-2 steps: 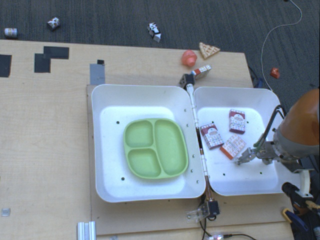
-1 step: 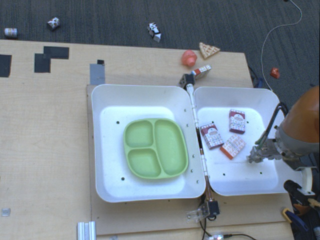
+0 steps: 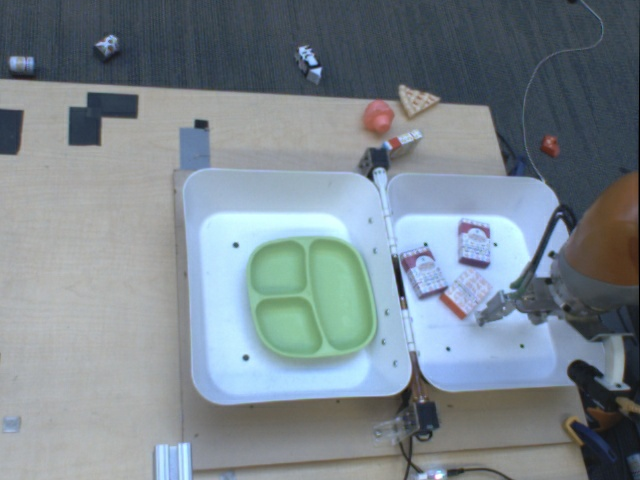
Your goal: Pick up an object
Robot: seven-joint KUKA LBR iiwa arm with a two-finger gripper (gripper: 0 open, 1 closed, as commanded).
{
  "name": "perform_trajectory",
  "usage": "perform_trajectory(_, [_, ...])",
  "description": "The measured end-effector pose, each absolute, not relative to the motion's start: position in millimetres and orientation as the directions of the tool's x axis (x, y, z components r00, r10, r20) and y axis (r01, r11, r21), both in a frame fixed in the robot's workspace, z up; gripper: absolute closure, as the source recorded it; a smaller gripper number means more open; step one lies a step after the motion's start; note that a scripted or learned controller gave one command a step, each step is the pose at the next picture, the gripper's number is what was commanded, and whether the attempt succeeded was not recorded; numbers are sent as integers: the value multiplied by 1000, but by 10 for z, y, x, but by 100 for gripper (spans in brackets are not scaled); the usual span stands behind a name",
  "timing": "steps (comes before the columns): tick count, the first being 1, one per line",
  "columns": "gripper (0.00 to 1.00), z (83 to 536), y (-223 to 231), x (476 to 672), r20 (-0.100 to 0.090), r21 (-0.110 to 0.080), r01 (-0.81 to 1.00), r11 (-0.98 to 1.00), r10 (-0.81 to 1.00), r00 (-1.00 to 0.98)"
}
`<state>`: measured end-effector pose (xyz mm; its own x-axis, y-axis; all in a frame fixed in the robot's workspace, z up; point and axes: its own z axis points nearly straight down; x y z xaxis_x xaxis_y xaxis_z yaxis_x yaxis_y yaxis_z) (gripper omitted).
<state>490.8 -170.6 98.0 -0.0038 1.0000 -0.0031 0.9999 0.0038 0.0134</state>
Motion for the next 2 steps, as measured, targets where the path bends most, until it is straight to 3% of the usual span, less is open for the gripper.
perform_trajectory(1, [0, 871, -961, 4895, -2, 10, 1000, 3, 1000, -3])
perform_trajectory(2, [100, 984, -959, 4916, -2, 16, 1000, 4, 1000, -4])
